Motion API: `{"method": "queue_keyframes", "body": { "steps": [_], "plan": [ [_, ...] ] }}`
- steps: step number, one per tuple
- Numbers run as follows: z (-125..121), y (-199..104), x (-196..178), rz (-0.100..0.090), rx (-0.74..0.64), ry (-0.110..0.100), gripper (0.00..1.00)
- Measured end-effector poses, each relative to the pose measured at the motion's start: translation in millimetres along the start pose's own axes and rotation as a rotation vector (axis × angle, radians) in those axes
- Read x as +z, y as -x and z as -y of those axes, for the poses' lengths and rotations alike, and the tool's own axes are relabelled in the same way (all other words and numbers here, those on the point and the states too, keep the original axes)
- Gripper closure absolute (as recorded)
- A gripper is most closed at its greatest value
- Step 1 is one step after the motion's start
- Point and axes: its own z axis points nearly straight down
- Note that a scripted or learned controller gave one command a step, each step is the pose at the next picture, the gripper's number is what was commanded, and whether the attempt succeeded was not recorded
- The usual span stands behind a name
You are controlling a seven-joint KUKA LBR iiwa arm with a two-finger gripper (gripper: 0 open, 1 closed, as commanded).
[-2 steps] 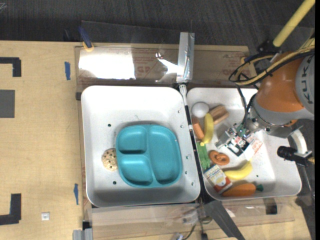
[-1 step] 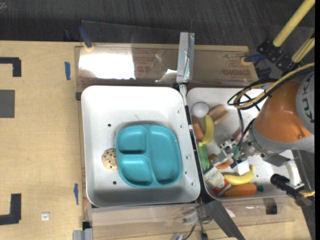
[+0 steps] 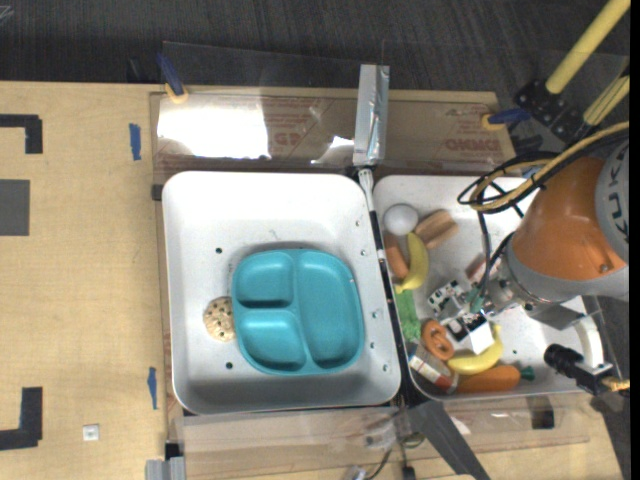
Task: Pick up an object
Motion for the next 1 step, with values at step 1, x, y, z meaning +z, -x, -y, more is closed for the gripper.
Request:
{"method": "queue_keyframes", "body": {
  "steps": [1],
  "plan": [
    [-83.9, -57.2, -79.1, -0.019, 0.008, -0.027, 1.0]
  ]
}}
